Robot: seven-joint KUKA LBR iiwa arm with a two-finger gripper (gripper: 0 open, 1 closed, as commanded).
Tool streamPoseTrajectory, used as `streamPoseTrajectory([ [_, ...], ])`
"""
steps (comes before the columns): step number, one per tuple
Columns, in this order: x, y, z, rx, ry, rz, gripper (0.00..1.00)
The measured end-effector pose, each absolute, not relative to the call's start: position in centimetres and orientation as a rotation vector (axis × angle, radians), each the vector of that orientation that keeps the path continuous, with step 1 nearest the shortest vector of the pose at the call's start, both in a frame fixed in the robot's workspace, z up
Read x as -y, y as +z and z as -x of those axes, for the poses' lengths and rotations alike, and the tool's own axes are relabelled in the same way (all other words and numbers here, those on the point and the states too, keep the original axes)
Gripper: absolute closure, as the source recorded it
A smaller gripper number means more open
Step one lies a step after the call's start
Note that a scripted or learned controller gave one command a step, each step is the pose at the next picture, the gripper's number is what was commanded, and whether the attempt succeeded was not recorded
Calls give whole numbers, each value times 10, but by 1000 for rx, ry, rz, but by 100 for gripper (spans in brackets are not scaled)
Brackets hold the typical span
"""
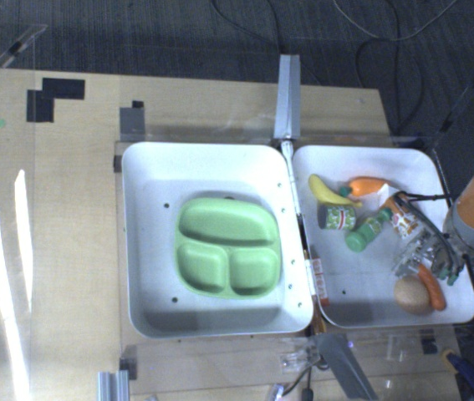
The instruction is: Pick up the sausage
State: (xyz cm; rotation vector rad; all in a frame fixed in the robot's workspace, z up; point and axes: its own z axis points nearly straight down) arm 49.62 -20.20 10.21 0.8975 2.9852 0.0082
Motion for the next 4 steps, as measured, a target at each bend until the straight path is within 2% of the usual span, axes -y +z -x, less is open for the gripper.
streamPoseTrajectory([
  [1, 202, 102, -496, -2985, 8, -898, 0],
  [2, 205, 90, -492, -3017, 1, -819, 0],
  [3, 204, 102, -495, -3010, 3, -816, 100],
  [4, 204, 102, -495, -3010, 3, -818, 0],
])
